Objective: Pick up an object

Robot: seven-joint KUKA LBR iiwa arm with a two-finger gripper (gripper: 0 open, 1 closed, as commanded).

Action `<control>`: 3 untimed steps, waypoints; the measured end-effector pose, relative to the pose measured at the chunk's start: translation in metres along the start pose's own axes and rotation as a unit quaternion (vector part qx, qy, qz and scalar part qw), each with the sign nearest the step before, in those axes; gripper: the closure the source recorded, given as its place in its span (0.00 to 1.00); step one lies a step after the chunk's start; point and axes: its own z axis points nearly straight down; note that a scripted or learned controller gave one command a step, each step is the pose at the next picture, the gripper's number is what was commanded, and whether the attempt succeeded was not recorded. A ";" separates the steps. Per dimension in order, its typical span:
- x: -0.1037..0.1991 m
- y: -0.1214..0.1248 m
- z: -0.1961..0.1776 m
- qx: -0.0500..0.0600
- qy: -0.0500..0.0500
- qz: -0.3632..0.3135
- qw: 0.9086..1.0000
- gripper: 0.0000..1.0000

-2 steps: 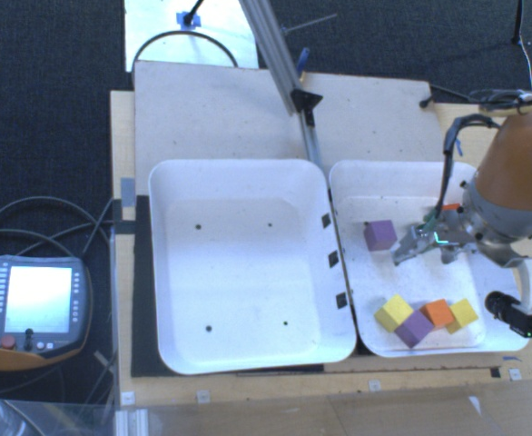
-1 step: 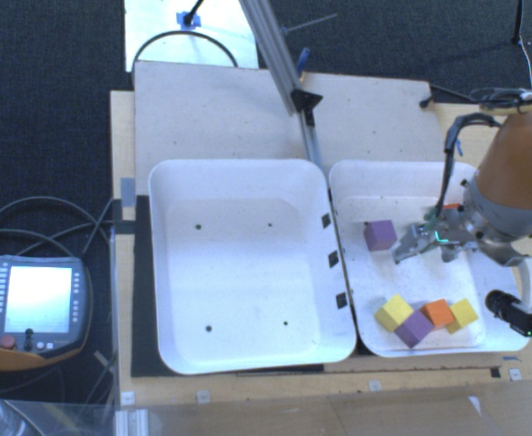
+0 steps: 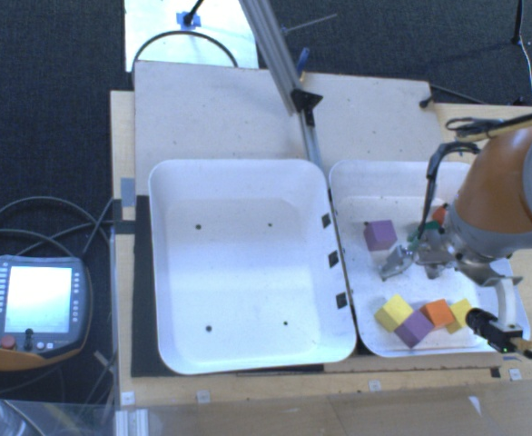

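Camera view: we see the arm (image 3: pixel 507 189) reaching into the right bin (image 3: pixel 357 184) on the tabletop (image 3: pixel 248 107). Its jaws hang low over the bin floor, just beside a purple block (image 3: pixel 379 235). We cannot tell if they are open. Yellow (image 3: pixel 394 313), purple (image 3: pixel 413 328) and orange (image 3: pixel 438 312) blocks lie near the front wall.

Two bins stood side by side on the bench (image 3: pixel 375 98). In the right bin (image 3: pixel 357 198) one block (image 3: pixel 379 235) lay toward the back, and four blocks sat in a cluster near the front edge — one (image 3: pixel 394 312) at the left, one (image 3: pixel 414 328) just beside it, one (image 3: pixel 438 312) further right and one (image 3: pixel 459 314) last. The gripper (image 3: pixel 395 263) hung between the back block and the cluster (the arm reached in from the right). A pendant (image 3: pixel 32 312) lay left of the left bin (image 3: pixel 171 243), off the bench.
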 end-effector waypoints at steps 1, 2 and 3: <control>0.007 -0.003 0.044 0.000 0.000 0.000 1.000 0.00; 0.007 -0.003 0.061 -0.002 0.000 0.000 1.000 0.00; 0.007 -0.002 0.050 -0.004 0.000 -0.001 1.000 1.00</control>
